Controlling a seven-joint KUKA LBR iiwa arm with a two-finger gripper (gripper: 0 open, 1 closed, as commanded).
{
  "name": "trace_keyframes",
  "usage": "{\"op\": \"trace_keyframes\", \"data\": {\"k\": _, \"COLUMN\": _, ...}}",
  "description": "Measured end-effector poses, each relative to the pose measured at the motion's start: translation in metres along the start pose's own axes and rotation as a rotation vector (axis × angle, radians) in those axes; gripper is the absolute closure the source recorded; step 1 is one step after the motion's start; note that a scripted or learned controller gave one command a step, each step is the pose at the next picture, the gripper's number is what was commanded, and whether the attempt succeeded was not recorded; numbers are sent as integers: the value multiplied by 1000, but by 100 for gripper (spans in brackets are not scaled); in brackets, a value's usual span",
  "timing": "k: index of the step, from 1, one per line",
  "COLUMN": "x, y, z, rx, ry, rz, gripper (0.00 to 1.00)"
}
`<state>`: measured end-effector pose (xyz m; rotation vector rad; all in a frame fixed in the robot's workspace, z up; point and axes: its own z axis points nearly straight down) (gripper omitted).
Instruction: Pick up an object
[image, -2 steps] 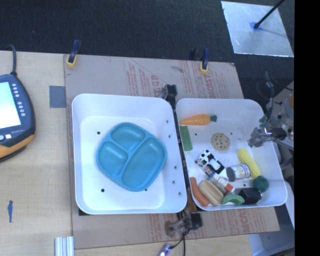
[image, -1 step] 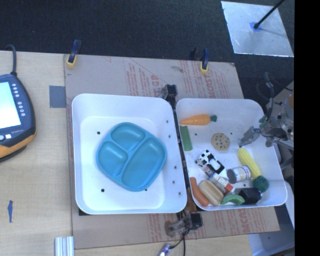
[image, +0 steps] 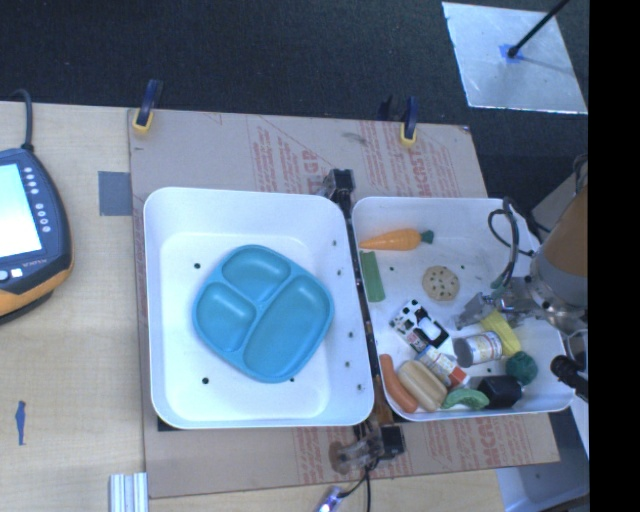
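The pick had not been completed, as far as the view showed. The arm (image: 565, 240) reached over the right edge of the right bin (image: 400, 210), and its pincer (image: 497, 303) was low among the toys there, close above a yellow corn cob (image: 503, 333) and a small can (image: 478, 349). Whether the pincer was open or closed could not be told, and nothing could be seen between its tips, so no object counted as held. The carrot (image: 392, 239), cookie (image: 439, 283), green stick (image: 372, 276) and hot dog (image: 420, 385) all lay loose on the bin floor. The left bin (image: 165, 215) held a blue divided plate (image: 263, 312), well apart from the arm. What remained, judging from this, was the grasp itself and the lift clear of the bin.
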<state>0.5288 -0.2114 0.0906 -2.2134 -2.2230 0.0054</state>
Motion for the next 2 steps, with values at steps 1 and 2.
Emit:
{"op": "trace_keyframes", "data": {"k": 1, "x": -1, "y": 0, "z": -11, "rx": 0, "ry": -2, "rz": -2, "gripper": 100}}
{"op": "trace_keyframes", "data": {"k": 2, "x": 59, "y": 44, "z": -1, "rx": -4, "ry": -1, "rz": -3, "gripper": 100}}
